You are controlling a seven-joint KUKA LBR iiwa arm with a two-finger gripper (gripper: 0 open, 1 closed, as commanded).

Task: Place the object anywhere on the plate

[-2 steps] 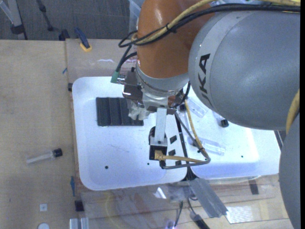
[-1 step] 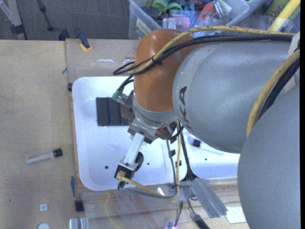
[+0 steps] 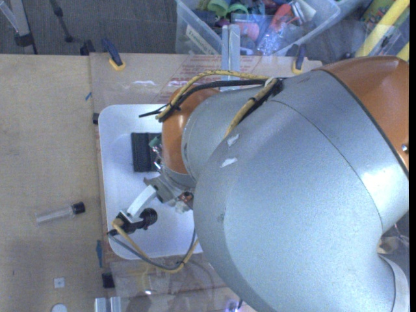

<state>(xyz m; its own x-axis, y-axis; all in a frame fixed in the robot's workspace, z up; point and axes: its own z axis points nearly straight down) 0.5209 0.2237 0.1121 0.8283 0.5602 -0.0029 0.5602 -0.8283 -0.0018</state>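
Object, judged to be the black flat block (image 3: 142, 151): lies flat on the floor of the white bin (image 3: 114, 125), just beside the gripper (image 3: 170, 188) on its view-left. It appears free, so it is judged not carried. The gripper sits low within the same bin, consistent with an approach to pick. Open or closed: cannot tell, as the arm (image 3: 292, 194) covers it. Where the plate lies relative to the gripper cannot be told.

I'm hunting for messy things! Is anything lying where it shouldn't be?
Yes: a small clear tube with a black cap lies on its side on the bench, left of the white bin, outside it like a stray.
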